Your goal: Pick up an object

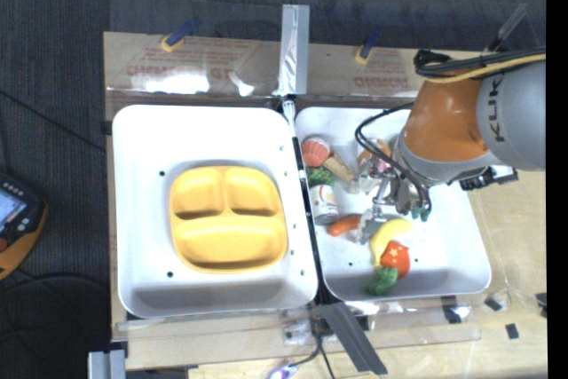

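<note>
Here, gripper [383,207] low in right bin [461,266], above yellow banana [391,232], grip state unclear, yellow tray [229,217] in left bin [142,191].

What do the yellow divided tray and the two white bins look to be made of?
Yellow divided tray: likely moulded plastic, semi-gloss, with rounded compartment edges and soft highlights. Left white bin and right white bin: probably thin formed plastic, smooth, with rounded corners and sheen, though painted metal cannot be excluded.

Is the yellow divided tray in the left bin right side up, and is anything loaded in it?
Right side up and unloaded: the yellow tray shows its three hollow compartments facing the camera, all bare yellow, lying flat in the left bin.
</note>
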Tool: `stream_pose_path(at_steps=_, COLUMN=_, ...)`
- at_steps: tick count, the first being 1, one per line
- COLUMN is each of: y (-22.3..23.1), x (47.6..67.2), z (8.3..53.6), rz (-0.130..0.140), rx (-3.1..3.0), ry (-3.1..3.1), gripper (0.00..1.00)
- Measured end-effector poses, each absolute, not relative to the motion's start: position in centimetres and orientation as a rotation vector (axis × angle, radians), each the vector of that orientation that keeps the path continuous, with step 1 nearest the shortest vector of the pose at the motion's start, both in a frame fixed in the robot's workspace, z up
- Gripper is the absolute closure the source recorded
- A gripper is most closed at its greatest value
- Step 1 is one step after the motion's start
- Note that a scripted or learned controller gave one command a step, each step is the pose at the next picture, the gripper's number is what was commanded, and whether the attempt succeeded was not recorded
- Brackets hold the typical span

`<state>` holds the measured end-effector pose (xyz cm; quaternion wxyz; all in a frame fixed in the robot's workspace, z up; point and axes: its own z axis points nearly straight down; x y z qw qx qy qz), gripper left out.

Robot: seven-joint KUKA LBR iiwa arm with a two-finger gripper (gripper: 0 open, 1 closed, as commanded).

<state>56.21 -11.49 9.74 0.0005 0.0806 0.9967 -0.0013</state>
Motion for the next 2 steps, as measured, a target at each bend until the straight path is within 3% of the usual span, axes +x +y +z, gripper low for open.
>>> stream_pose_path(at_steps=1, y=-10.1, x=53.2, z=9.1, rz=-0.001, rx=0.383, ry=3.098, gripper=0.00)
stream_pose_path(at_steps=2, y=-13.6, x=60.6, z=9.0, rz=0.002, rx=0.721, ry=3.043, gripper=0.00)
